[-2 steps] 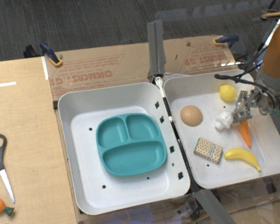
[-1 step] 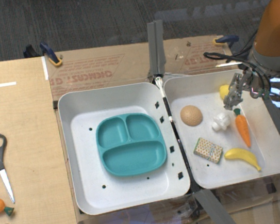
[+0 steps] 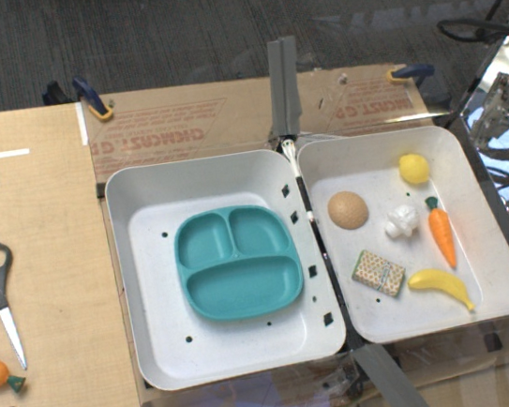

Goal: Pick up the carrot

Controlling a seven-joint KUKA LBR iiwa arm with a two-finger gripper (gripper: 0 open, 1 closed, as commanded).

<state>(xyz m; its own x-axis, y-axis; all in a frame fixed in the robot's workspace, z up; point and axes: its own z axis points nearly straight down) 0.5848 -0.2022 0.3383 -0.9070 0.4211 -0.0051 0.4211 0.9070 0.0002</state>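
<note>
Left bin (image 3: 140, 262) w/ teal divided plate (image 3: 238, 261); right bin (image 3: 483, 211) has banana (image 3: 441, 287), carrot (image 3: 441, 230) near right wall, betw lemon (image 3: 413, 167) & banana, untouched. Gripper state: can't tell. Step: approach; next needs descent aligned across carrot's width.

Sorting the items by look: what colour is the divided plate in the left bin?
Teal, seen in the camera view: divided plate.

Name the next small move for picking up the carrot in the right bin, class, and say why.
Probably bring the arm in over the right bin and centre it above the carrot. The carrot lies flat near the bin's right wall, between the lemon and the banana, with nothing touching it yet.
</note>
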